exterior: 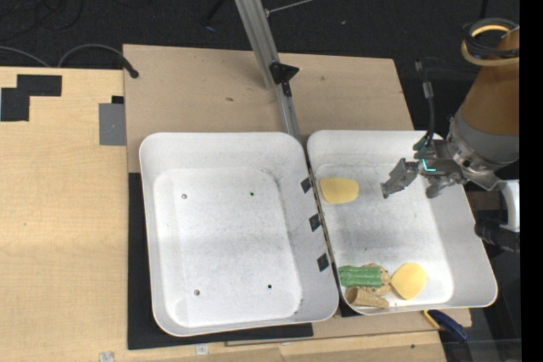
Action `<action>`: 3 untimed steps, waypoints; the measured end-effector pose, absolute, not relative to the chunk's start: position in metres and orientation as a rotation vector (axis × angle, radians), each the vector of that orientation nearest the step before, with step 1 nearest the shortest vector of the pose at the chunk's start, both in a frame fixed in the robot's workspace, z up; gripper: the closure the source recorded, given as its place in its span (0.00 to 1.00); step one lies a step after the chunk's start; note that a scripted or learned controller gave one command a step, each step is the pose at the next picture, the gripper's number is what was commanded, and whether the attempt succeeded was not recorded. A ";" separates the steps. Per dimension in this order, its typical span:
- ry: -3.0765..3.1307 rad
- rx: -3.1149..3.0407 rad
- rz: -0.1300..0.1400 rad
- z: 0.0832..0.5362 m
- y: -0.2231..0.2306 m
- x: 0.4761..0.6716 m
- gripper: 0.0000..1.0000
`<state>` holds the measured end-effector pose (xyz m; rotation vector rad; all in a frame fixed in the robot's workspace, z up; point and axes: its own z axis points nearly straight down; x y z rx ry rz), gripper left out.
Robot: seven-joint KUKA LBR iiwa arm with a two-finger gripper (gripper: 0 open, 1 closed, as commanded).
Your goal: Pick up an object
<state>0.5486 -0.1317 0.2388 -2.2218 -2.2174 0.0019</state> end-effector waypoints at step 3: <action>-2.219 -2.223 0.002 0.091 -0.133 0.563 0.00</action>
